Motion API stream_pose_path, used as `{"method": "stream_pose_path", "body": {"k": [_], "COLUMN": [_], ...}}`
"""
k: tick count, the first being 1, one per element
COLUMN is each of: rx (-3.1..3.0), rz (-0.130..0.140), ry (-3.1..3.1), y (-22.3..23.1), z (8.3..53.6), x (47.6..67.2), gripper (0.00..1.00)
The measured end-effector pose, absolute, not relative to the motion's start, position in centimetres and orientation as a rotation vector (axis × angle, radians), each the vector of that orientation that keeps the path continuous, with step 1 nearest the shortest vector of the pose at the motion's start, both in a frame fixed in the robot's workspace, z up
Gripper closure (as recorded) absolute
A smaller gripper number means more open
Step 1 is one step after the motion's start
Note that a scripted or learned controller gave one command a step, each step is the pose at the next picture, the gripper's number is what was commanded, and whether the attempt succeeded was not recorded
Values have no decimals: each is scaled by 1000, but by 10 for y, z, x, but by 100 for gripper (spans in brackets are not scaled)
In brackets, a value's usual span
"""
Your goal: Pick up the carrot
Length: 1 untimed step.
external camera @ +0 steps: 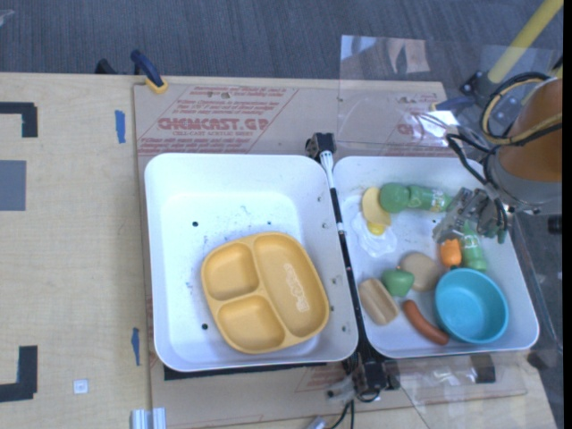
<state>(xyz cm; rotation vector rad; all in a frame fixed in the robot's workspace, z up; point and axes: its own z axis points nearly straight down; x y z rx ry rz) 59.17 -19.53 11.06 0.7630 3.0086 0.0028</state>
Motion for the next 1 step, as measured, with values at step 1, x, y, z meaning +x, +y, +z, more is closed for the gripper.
{"method": "stream_pose_path", "body": {"k": [1], "rx": [1232], "rz": [3], "ry": [2890], "y": [-151], "z": [144], "x": [524], "gripper": [100]}}
